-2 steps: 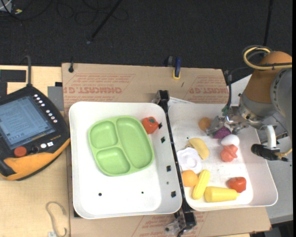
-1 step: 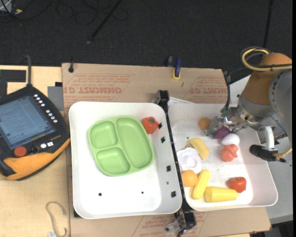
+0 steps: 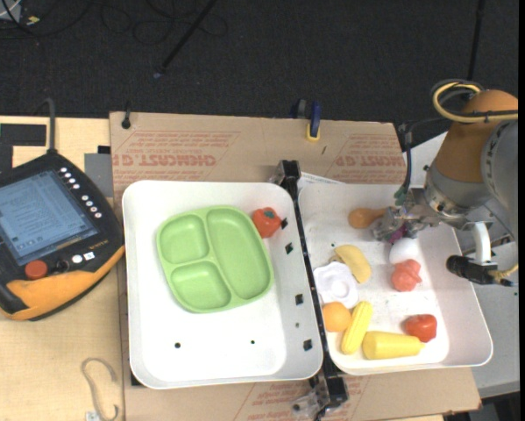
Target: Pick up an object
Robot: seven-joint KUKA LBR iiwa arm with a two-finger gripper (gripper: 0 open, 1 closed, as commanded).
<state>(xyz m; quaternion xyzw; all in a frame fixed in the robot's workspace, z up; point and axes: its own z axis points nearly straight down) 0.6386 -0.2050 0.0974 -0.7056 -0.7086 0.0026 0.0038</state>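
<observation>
yellow block (image 3: 390,346) lies nearest. my claw (image 3: 393,229) hovers over the white egg (image 3: 405,250); its opening i can't tell. egg looks smooth, slippery: grip its middle.

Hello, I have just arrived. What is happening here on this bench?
A grey and orange robot arm reaches in from the right and has its gripper low in the right bin, among toy foods. It is near a white piece and a brown piece; a banana, a corn cob and red pieces lie nearby. Whether it holds anything is not visible. The left bin holds a green divided plate with a red toy at its edge.
</observation>
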